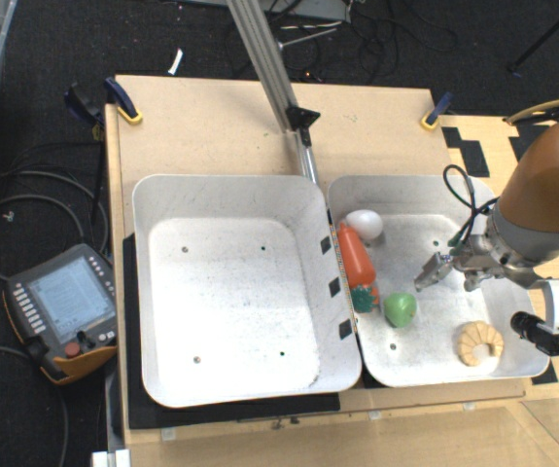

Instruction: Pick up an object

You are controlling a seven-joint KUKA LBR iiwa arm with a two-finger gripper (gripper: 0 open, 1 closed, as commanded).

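Looks like a robotics lab to us. We see a plywood bench [260, 125] held by clamps [123, 100], two white bins [162, 202], and a teach pendant [63, 305] sitting on dark carpet [26, 115] with cables [7, 227] everywhere, plus an aluminium camera pole [264, 52] overhead.

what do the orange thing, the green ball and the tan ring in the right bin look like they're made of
Orange thing: probably smooth plastic, going by its even, saturated colour and soft sheen. Green ball: plastic or rubber; uniform colour with a faint highlight, too small to settle. Tan ring: matte and ridged like a toy pastry, perhaps foam or soft plastic. Right bin: white moulded plastic with rounded corners.
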